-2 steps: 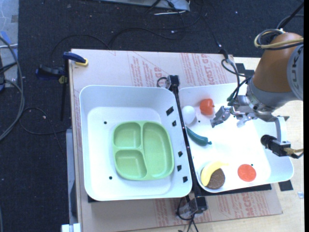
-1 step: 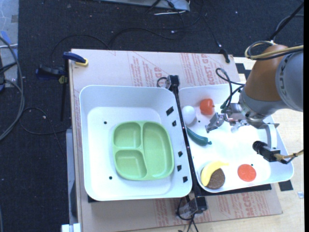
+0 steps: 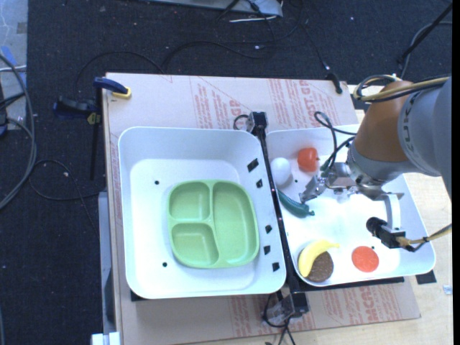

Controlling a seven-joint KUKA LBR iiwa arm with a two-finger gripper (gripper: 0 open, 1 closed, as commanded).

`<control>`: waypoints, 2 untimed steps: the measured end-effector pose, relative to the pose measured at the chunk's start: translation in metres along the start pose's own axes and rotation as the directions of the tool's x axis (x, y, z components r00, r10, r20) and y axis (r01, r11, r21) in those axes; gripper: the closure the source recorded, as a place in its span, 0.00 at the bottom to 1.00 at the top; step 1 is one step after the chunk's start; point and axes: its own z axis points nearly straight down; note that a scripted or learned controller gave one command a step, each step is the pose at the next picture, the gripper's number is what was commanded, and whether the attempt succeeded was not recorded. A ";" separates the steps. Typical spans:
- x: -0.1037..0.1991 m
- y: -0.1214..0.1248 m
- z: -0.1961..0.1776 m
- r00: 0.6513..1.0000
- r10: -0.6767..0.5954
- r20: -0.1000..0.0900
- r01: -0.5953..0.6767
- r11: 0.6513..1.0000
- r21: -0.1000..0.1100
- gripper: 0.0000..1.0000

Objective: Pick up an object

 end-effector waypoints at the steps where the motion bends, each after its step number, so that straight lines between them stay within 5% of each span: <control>1: -0.001 0.001 -0.012 1.000 0.001 0.002 -0.001 1.000 -0.004 1.00; 2: -0.002 0.012 -0.062 1.000 -0.001 -0.001 0.001 1.000 0.001 1.00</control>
